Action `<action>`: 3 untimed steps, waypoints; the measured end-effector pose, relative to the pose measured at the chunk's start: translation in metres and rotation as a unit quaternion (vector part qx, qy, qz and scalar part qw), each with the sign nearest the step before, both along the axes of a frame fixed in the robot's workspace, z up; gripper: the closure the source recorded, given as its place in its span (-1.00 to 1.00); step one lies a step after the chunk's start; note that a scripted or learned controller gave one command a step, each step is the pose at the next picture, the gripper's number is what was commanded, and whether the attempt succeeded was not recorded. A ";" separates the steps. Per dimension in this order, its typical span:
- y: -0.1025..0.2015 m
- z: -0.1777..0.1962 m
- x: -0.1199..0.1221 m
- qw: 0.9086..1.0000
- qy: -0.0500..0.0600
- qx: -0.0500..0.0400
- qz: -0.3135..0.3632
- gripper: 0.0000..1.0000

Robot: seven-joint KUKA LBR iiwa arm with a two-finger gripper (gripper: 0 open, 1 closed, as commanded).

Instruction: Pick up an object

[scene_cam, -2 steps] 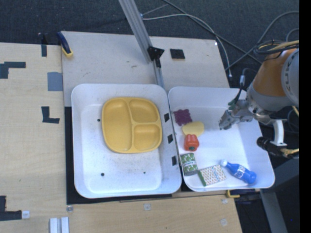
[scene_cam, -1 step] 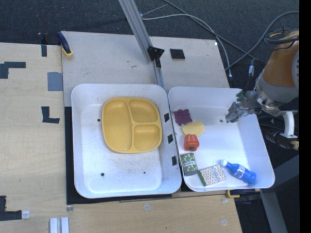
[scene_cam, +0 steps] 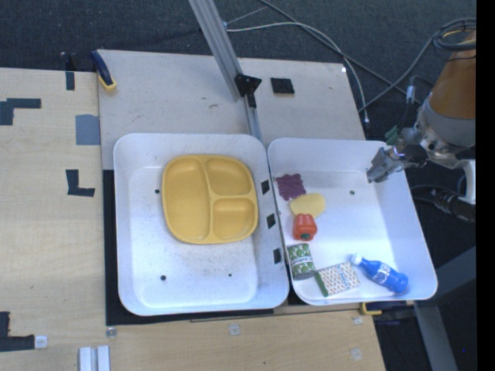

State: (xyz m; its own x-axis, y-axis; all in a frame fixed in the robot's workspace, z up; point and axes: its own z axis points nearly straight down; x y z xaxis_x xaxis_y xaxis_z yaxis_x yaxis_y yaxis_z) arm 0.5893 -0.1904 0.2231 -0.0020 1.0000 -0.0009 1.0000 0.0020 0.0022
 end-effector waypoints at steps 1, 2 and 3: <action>0.000 0.050 0.001 1.000 -0.001 0.000 0.000 1.00; 0.048 0.040 0.019 1.000 0.001 0.001 0.002 1.00; 0.105 0.043 0.028 1.000 0.001 0.001 0.002 1.00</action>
